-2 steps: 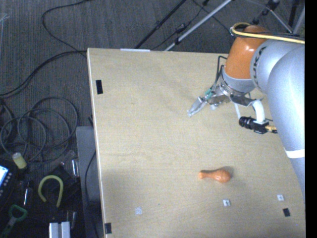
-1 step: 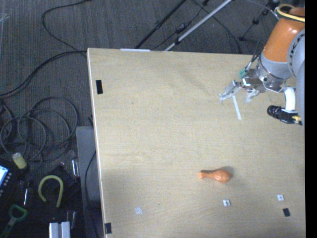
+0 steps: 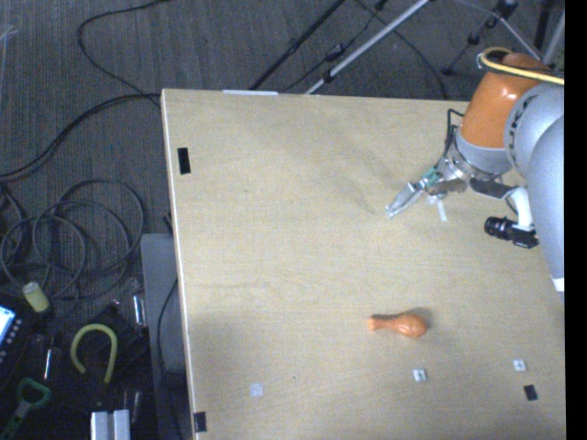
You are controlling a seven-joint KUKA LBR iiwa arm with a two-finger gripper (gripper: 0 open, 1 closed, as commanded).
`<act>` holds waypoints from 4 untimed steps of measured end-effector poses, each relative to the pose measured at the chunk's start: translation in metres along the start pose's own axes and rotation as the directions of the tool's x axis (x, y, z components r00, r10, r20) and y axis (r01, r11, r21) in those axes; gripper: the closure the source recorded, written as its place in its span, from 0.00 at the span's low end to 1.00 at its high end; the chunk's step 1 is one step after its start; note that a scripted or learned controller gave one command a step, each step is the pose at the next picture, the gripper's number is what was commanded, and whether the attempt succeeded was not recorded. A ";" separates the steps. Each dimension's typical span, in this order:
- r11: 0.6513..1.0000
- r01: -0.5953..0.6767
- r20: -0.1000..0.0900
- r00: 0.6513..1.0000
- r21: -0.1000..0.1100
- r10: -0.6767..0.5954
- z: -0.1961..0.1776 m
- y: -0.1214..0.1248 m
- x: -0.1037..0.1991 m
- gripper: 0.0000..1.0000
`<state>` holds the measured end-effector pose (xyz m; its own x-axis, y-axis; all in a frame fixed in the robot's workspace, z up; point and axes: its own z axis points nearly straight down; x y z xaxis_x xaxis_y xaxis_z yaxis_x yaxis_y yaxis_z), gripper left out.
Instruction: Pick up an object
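- The grey arm (image 3: 541, 163) comes in from the right side of the camera view, with its orange band (image 3: 500, 94) sitting above the wrist near the far right corner of the tan surface (image 3: 275, 246).
- The gripper (image 3: 417, 211) hangs over the right half of the surface, pointing left and slightly toward the near edge.
- Its pale, thin fingers (image 3: 402, 202) stand apart: one long prong reaches out to the left, and a shorter one angles down closer to the wrist. Nothing lies between them.
- A small black cylindrical fitting (image 3: 509, 228) sticks out from the arm just below the wrist.
- The task's thing is an orange object shaped like a drumstick (image 3: 400, 324), with a thin neck to the left and a rounder bulb to the right.
- It lies flat on the surface, nearer the front edge than the gripper is, and well apart from the fingertips.
- A black rectangular marker (image 3: 183, 160) sits near the left edge of the surface, toward the far side.
- A small white marker (image 3: 419, 374) lies just in front of the orange object, and another (image 3: 519, 366) lies farther right, with a black patch (image 3: 530, 392) near it.
- On the dark carpet to the left lie loops of black cable (image 3: 73, 236) and a yellow-green U-shaped piece (image 3: 92, 346).
- Metal stand legs (image 3: 394, 21) cross the floor beyond the far edge.
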<state>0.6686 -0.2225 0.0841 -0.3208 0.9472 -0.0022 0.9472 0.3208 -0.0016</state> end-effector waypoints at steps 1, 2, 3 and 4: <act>0.978 0.208 -0.001 0.978 -0.002 -0.208 0.000 0.025 0.074 0.00; 0.978 0.208 -0.003 0.978 -0.005 -0.208 -0.009 0.026 0.076 1.00; 1.000 0.025 -0.002 1.000 -0.002 -0.025 -0.072 0.029 0.086 1.00; 1.000 0.025 -0.002 1.000 -0.003 -0.025 -0.081 0.029 0.086 1.00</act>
